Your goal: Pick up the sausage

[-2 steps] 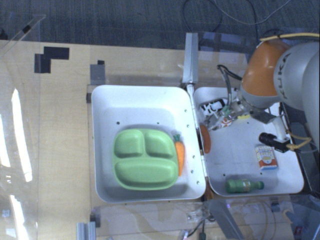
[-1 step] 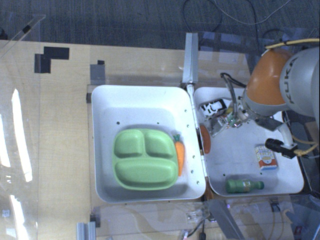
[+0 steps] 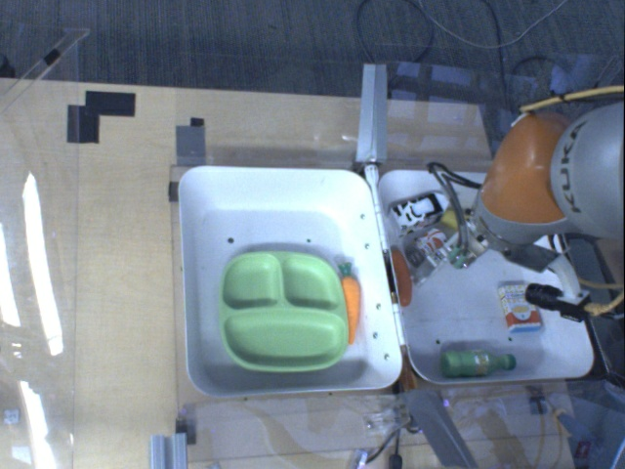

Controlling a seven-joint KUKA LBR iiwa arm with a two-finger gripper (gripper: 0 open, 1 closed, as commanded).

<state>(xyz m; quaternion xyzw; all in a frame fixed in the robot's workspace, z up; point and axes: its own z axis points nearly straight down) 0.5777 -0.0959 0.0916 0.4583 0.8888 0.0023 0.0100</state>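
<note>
Sausage (image 3: 400, 275) lies tight against the right bin's (image 3: 576, 360) left wall, so we fear the gripper (image 3: 428, 249), its closure unclear, may slip off.

There are 2 white bins (image 3: 195, 262). There is 1 green tray (image 3: 283, 311), 1 carrot (image 3: 352, 306), 1 sausage (image 3: 401, 276), 1 green bottle (image 3: 474, 362) and 1 small box (image 3: 519, 307).

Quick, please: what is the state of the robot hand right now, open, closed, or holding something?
Hand: cannot be told. It is low in the right bin, close to the sausage at the bin's left wall.
</note>
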